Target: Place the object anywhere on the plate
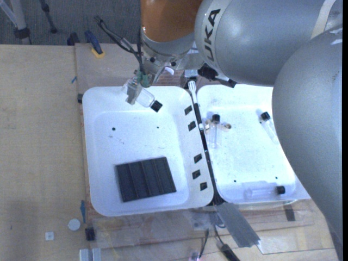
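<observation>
arm (255,31): rounded grey shells | band (163,15): orange | marking (211,29): dark KUKA letters | claw (136,94): seemingly silvery

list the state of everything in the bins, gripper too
gripper: above left bin's far rim
capped vial: tilted at gripper, not on plate
black plate: flat in left bin
near vial: lying sideways in right bin
middle vial: lying in right bin

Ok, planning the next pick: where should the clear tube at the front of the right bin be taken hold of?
Probably mid-body of the clear tube, from straight above, closing across its width: it lies flat along the front wall, black cap at the view's right.
</observation>
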Controlling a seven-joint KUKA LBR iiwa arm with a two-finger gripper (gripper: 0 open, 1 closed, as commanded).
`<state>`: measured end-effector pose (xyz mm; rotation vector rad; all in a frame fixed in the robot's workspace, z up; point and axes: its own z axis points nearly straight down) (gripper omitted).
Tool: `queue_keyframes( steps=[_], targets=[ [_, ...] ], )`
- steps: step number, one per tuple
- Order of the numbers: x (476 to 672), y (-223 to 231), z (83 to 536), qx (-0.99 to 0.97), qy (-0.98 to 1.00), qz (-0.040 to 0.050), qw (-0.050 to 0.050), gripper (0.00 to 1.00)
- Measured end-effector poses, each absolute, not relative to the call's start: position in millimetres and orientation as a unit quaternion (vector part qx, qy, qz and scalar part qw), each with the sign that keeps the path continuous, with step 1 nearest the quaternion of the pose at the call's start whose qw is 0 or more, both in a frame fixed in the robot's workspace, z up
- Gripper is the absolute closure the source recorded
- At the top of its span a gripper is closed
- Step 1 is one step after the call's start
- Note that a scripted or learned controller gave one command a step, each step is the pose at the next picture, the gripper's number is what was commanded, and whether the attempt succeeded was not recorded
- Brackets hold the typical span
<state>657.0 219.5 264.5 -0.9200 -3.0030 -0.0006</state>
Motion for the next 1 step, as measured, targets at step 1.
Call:
queue_keyframes(
  steps=[1],
  targets=[
    [660.5,223.9,306.4,-0.269,-0.963,-0.0018,-0.003,1.00]
  ],
)
